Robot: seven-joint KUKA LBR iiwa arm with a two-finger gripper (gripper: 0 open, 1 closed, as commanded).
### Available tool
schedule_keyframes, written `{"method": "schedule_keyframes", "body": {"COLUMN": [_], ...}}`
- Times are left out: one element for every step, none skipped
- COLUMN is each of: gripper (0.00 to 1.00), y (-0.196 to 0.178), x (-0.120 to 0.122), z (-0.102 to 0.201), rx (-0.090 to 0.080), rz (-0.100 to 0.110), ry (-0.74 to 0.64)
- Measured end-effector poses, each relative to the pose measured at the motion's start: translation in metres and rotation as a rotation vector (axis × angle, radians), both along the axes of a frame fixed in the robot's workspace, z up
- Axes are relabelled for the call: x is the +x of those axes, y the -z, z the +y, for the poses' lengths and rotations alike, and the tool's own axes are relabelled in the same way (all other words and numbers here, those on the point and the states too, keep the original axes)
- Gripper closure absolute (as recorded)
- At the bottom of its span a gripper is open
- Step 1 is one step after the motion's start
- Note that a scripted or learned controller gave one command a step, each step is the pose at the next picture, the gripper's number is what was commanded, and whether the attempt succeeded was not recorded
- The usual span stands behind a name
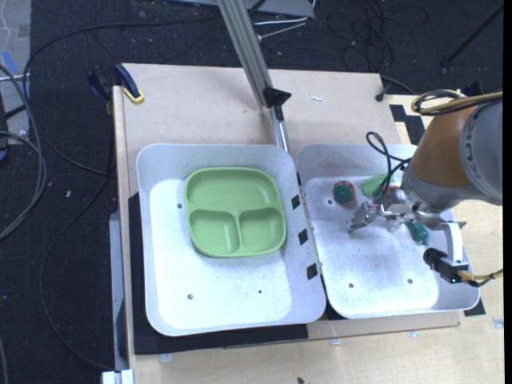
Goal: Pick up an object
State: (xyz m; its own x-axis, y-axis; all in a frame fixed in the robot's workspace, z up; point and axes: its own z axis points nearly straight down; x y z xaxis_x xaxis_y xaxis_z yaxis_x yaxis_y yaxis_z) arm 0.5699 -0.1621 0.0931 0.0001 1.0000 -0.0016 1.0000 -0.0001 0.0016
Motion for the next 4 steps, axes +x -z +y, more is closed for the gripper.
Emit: {"method": "schedule_keyframes", "body": {"gripper": [1.00, 1.00, 1.00, 1.00], "y": [-0.012, -0.057, -0.114, -0.160], "x": [0.001, 0.007, -0.001, 0.003], "z": [-0.001, -0.007, -0.010, -0.017], "rx": [-0.003, -0.001, -0.001, -0.001], "rz": [-0.005, -0.004, -0.005, -0.005], "ry": [0.001, -0.001, -0.001, -0.001]}}
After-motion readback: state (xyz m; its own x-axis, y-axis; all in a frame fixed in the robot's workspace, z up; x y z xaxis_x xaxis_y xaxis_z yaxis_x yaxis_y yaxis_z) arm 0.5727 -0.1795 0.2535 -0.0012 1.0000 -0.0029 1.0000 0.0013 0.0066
